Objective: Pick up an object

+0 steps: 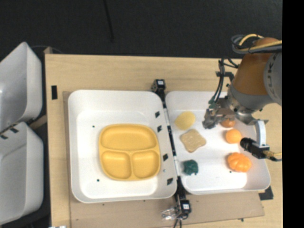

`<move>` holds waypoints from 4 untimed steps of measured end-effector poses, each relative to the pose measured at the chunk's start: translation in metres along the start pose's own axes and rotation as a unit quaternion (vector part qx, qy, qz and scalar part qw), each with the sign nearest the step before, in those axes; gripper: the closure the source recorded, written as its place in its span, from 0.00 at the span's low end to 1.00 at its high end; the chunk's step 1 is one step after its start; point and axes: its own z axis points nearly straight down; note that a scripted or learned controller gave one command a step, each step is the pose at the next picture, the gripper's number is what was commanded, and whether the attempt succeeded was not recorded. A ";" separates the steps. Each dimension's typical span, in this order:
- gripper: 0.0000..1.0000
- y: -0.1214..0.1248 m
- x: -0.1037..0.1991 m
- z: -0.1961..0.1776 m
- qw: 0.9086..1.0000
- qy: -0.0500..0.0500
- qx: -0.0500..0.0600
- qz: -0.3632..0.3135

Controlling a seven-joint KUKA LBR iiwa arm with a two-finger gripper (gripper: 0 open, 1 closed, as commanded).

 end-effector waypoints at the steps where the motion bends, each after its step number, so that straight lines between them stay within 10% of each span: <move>1: 1.00 0.001 -0.001 -0.025 1.000 0.000 0.001 0.000; 4: 1.00 -0.020 0.147 -0.040 1.000 0.001 0.003 -0.002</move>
